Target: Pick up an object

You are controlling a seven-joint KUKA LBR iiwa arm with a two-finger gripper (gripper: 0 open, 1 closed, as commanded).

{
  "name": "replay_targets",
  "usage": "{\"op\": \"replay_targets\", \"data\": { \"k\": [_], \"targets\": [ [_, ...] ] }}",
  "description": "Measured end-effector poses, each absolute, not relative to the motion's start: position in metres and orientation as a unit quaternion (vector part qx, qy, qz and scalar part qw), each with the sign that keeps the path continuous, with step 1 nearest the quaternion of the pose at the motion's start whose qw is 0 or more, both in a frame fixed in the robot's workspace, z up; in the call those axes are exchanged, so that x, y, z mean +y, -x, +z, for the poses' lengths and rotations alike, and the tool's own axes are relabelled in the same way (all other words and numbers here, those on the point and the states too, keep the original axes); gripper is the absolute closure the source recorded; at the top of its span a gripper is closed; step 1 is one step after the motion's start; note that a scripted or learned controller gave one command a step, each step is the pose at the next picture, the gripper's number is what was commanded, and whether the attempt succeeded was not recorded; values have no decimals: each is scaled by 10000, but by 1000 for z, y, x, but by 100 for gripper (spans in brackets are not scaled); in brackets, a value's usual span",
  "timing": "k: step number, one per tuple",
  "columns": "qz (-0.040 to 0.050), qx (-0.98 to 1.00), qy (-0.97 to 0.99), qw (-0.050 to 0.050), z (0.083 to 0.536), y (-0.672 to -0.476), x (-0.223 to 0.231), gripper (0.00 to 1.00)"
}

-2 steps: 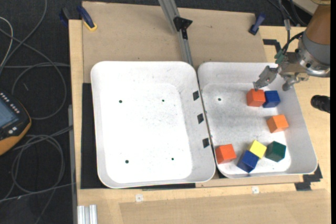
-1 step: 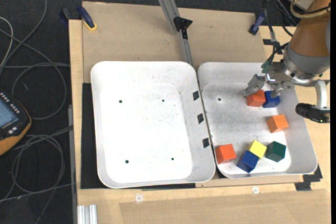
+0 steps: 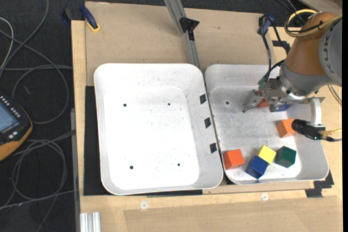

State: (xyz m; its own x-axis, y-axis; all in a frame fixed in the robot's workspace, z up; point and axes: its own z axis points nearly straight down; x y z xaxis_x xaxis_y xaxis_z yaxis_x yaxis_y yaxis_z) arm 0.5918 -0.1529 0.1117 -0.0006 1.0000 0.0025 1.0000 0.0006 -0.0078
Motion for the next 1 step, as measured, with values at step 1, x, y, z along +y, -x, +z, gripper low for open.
{"op": "replay_targets", "data": {
  "k": [1],
  "targets": [
    [-10, -7071, 7071, -6, 127, -594, -154, 100]
  ]
}}
